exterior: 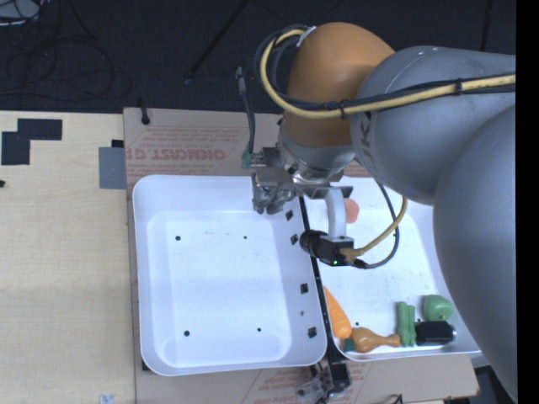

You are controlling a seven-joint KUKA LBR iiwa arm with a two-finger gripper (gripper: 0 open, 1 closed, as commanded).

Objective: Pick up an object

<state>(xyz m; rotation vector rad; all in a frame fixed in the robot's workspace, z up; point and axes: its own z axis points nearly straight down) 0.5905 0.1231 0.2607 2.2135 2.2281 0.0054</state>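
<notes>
A grey robot arm (438, 116) is reaching in from the right, its gripper (274, 194) hanging over the far end of the rim between the shallow white left bin (156, 225) and the white right bin (396, 263). Whether it is clenched or released cannot be told. Lying in the right bin's near corner are an orange carrot-shaped toy (337, 311), a tan gourd-shaped toy (372, 339), a long green piece (406, 323), a rounded green piece (437, 306) and a black block (434, 333). Red printing (181, 152) on the brown cardboard sheet (168, 129) underneath is showing upside down, unreadable.
</notes>
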